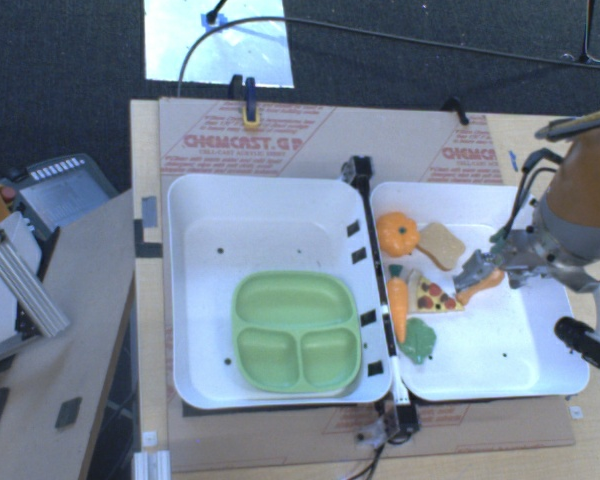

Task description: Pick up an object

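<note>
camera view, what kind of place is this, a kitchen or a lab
Most likely a robotics lab bench: two white bins on a cardboard sheet, toy food such as a pumpkin, and a robot arm reaching in.

The scene was evenly and brightly lit from overhead, so the two white bins (280, 193) in the middle of the frame looked almost washed out, with only soft, faint shadows along their inner walls and under the green divided plate (296, 330) at lower centre. A shiny sheet (218, 28) at upper left threw back a pale, blotchy glare, while the dark carpet (60, 68) around it stayed dim and grainy. The whole picture was slightly soft, and the arm (580, 203) at the right edge was the blurriest part.
</note>
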You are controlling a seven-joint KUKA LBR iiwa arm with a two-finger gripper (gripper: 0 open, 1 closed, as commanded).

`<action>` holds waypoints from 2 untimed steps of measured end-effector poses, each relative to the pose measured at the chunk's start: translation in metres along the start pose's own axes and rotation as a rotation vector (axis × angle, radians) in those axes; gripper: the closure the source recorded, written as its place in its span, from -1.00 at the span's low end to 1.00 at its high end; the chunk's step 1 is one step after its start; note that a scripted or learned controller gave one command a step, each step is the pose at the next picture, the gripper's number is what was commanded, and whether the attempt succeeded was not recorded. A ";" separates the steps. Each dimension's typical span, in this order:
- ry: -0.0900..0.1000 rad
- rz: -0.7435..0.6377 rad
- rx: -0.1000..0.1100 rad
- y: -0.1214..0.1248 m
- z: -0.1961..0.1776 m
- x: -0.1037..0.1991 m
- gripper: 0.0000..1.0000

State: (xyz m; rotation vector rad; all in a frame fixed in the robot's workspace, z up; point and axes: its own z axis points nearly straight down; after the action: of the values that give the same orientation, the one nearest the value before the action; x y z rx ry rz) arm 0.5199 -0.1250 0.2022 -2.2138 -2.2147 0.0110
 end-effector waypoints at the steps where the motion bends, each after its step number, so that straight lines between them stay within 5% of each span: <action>1: -0.002 -0.003 -0.014 0.003 -0.007 0.000 -1.00; 2: -0.002 -0.001 -0.011 0.008 0.036 -0.001 -1.00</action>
State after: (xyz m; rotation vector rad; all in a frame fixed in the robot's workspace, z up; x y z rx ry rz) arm 0.5274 -0.1257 0.1665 -2.2193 -2.2218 0.0011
